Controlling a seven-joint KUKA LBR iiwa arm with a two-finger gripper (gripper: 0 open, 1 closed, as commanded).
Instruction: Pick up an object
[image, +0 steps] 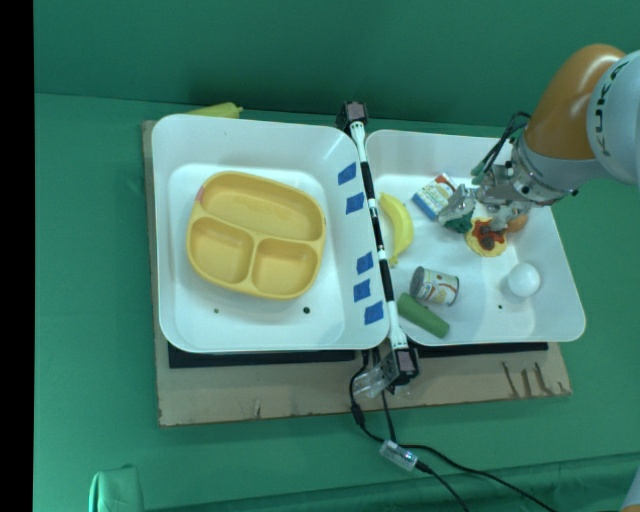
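Arm (590, 100) cut off at right edge. Gripper (492, 205) overlaps a small orange-and-red object (487, 238), identity indeterminate. Carton (433, 196) print too small to read.

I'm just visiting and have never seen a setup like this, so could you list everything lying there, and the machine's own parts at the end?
Bins: two, white, side by side on the bench.
Divided tray: one, yellow, in the left bin.
Banana: one, yellow, right bin, by the divider.
Can: one, lying on its side, right bin.
Cucumber-like piece: one, green, below the can.
Ball: one, white, right bin.
Small box: one, blue and white, right bin.
Orange-red item: one, under the jaws.
Arm: one, grey and orange, reaching from the right.
Jaws: one set, low over the right bin.
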